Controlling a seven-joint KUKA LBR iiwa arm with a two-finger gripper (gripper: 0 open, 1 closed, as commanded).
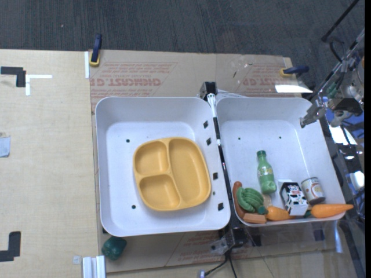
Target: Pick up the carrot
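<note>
The carrot [331,210] is orange and tapered, and it lies on its side at the front right corner of the right bin [255,126], with its tip pointing right over the rim. The gripper [317,113] hangs at the bin's right wall near the back, well above and behind the carrot, with nothing seen in it. The arm behind it is partly cut off by the right edge of the view.
Along the right bin's front lie a can [313,190], a cow-patterned carton [294,197], a small orange piece [277,214], a sausage [253,218], a green bumpy item [251,199] and a green bottle [266,172]. The left bin [116,126] holds a yellow divided plate [171,173].
</note>
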